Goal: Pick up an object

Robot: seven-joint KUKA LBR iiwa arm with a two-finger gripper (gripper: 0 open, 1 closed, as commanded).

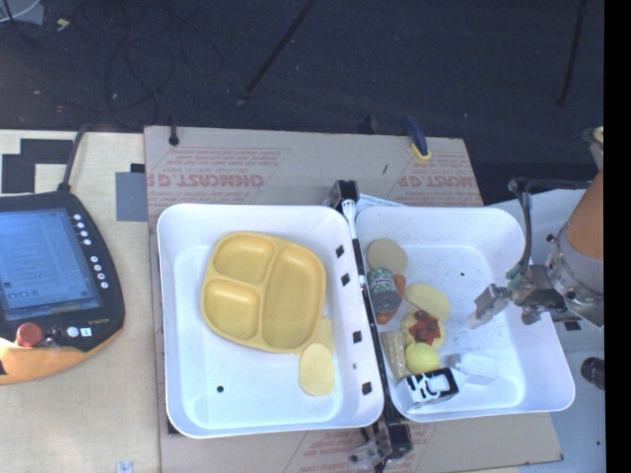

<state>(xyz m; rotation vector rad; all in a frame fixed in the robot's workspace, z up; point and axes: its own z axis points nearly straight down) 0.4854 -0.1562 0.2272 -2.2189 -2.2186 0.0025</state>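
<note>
Two white bins are seen on a cardboard-covered worktop (246,161).
The end effector (490,302) is poised over the right bin (537,382), beside the yellow ball (422,358); its grip cannot be told.

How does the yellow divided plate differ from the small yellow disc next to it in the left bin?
The divided plate is far larger than the disc and fills much of the left bin. The plate is split into three compartments with raised rims; the disc looks flat and plain. The plate is a rounded rectangle, the disc roughly oval. Both are pale yellow and lie flat.
</note>
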